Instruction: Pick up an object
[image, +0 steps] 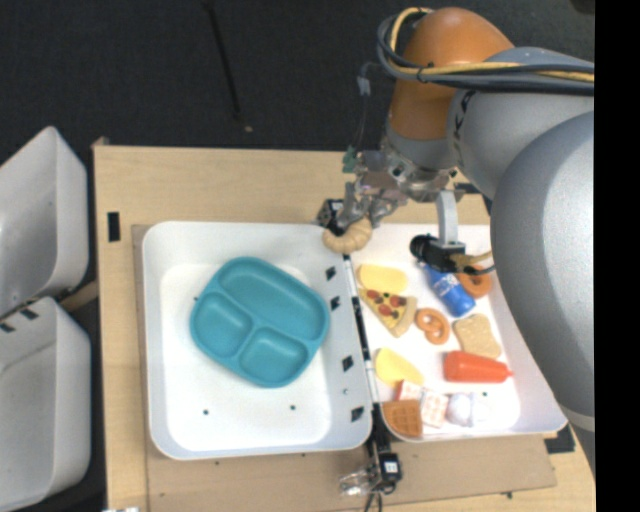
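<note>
Nearest camera: waffle piece (403, 418) at front edge of right bin (535, 415), beside a small pale packet (434, 406) and a whitish round item (459, 408).
Right bin contents: orange carrot-like wedge (476, 368), bread slice (478, 336), pretzel (432, 325), pizza slice (389, 308), two yellow cheese-like pieces (383, 279), blue bottle (449, 291). All look like toy food, loosely spread, some touching.
Left bin: teal divided plate (260, 320), lying flat, alone in left bin (175, 420).
Gripper: gripper (352, 222) low at the far end of the divider between bins; you can't tell whether it's apart or together, wrist hardware blocks it.
Task thing: tan croissant-shaped toy (347, 238), right under the gripper at the far rim, touching or nearly so. Not clearly held.
Handling guess: likely light, hollow plastic, stiff, a bit slick; curved with tapered ends, so it may roll or squirt out.
Where to grab: go across the thick middle, not the tips.
Risk: it sits against the rim and divider, so you have little room on that side.
Surface: wooden surface (120, 190) under both bins.
</note>
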